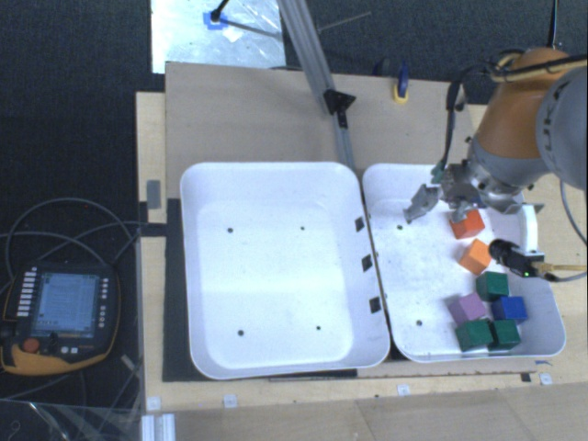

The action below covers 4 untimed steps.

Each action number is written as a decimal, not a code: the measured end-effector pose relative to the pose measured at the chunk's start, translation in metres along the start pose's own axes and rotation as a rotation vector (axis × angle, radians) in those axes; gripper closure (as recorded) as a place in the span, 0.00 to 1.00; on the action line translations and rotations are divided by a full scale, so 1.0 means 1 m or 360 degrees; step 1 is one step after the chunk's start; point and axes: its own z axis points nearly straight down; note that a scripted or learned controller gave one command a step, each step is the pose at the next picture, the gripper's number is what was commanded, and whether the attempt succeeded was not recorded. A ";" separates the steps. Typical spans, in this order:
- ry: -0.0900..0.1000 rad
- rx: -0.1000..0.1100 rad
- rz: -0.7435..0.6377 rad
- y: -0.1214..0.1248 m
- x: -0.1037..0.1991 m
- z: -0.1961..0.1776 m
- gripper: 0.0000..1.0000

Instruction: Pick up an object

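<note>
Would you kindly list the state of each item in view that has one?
End effector: above the right bin, grip state unclear.
Red-orange block: lying in the right bin, beside the end effector.
Orange block: lying loose, tilted.
Purple block: among the corner cluster.
Left bin: upright.
Pendant: screen lit.

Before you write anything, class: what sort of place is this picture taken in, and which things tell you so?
Probably a robotics lab or test bench. A robot arm reaches over two white bins, coloured blocks lie in the right one, and a handheld control pad with cables sits on the floor beside the bench.
</note>
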 end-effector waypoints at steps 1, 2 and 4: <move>0.0001 0.0000 -0.0002 0.004 0.008 0.057 0.00; -0.0001 -0.0003 0.0000 0.004 0.009 0.083 0.00; -0.0003 -0.0020 -0.0001 0.007 0.004 0.005 1.00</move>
